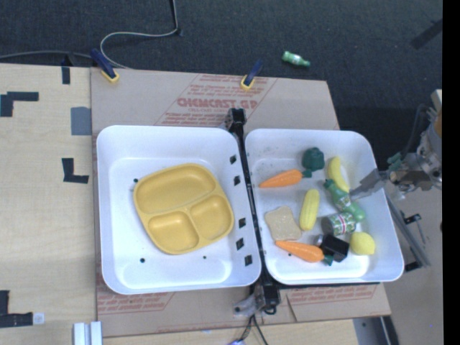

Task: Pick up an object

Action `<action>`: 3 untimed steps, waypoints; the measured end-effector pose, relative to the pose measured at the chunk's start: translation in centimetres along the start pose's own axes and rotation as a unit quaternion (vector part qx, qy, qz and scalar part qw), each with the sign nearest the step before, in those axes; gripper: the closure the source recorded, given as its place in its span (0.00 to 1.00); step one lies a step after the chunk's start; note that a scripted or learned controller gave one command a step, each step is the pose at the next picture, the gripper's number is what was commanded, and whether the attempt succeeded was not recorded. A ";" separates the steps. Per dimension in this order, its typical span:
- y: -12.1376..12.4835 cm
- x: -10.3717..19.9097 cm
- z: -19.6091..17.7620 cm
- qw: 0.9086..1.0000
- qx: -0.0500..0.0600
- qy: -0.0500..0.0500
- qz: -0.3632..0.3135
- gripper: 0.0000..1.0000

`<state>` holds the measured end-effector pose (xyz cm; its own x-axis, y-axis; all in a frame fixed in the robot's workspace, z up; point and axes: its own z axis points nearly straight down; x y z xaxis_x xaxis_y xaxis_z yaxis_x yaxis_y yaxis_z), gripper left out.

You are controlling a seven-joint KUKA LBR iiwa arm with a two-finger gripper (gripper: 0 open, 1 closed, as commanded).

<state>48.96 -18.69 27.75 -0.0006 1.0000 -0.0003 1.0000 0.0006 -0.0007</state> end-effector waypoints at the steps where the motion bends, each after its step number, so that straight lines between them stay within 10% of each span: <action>1: 6.7 -0.4 7.1 1.000 0.001 0.000 -0.001 0.00; 2: 12.8 -1.7 19.0 1.000 -0.003 -0.001 -0.001 0.00; 3: 18.0 1.6 19.1 1.000 -0.002 0.000 -0.001 0.00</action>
